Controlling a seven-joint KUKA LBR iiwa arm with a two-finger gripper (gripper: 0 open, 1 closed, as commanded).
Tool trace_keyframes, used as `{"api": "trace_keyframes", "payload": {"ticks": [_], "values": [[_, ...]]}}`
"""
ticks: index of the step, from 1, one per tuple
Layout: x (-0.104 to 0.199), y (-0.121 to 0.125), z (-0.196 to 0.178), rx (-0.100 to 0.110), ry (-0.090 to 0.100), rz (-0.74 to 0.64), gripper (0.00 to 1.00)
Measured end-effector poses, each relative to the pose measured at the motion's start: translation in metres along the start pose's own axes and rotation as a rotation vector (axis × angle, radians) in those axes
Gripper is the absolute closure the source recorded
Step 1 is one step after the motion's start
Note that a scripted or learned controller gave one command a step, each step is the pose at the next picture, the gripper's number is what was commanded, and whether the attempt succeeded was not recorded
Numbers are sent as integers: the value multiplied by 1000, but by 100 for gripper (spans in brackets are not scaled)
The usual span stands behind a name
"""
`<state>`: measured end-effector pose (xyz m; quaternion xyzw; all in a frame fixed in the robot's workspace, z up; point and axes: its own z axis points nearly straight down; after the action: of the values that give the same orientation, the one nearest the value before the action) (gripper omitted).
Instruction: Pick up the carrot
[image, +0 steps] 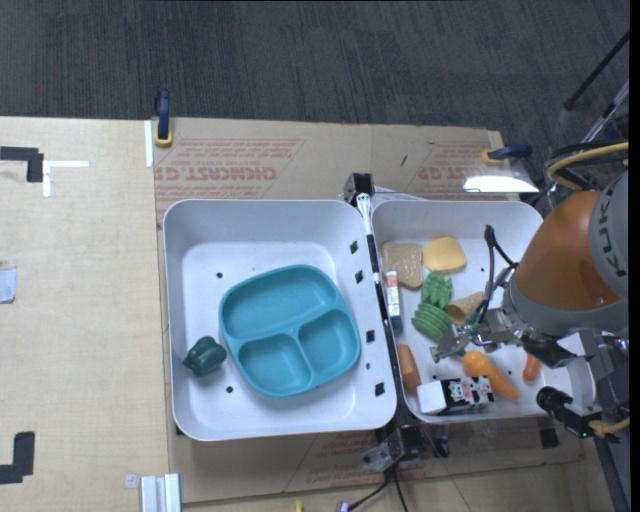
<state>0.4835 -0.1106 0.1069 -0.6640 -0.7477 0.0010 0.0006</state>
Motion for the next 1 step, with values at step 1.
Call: {"api": "trace_keyframes", "payload": {"ticks": [1], "values": [[-1,2,-9,-2,-2,0,100]]}}
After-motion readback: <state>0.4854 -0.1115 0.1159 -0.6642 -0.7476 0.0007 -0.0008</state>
